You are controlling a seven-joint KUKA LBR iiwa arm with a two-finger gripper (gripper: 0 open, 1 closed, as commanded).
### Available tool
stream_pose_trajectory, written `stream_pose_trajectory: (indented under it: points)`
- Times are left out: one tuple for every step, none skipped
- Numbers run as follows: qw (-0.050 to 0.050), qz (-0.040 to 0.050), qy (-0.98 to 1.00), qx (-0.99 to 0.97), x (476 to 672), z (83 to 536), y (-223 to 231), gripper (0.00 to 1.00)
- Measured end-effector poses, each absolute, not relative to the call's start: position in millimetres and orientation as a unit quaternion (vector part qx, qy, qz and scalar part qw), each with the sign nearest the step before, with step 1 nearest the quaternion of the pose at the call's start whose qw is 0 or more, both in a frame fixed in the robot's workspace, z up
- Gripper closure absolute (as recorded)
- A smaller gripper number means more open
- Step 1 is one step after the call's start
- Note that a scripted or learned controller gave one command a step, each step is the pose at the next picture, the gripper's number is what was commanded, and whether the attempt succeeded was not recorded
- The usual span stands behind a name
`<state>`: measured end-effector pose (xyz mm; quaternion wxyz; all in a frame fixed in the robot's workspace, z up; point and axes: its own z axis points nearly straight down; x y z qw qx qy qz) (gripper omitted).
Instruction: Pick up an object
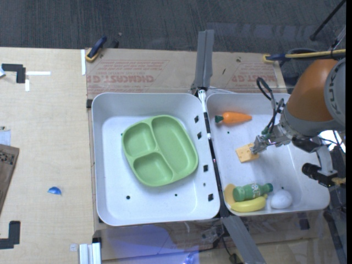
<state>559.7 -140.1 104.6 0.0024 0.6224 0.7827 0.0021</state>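
Note:
The right bin (308, 194) holds several items. An orange carrot (234, 117) lies near its far left corner and a yellow cheese wedge (245, 153) sits mid-bin. A green bottle (251, 191), a yellow banana (247, 204) and a white egg-like ball (281, 200) cluster along the near wall. My gripper (260, 144) hangs low over the right bin, its tip right at the cheese wedge's right edge. Whether it touches the wedge is unclear from this angle. Nothing visibly sits lifted in it.
A green three-compartment plate (159, 150) lies in the left bin (110, 202). A grey divider bar (204, 65) runs above the seam between the bins. The arm's orange band (311, 95) looms over the right bin's far right side. Cables trail beside it.

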Motion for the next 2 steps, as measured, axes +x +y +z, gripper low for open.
stream_pose_trajectory:
  points:
    - [0.011, 0.0065, 0.705, 0.709, 506.5, 99.8, -113.0, 1.0]
    - [-0.001, -0.0014, 0.706, 0.709, 498.4, 89.0, -111.2, 0.0]
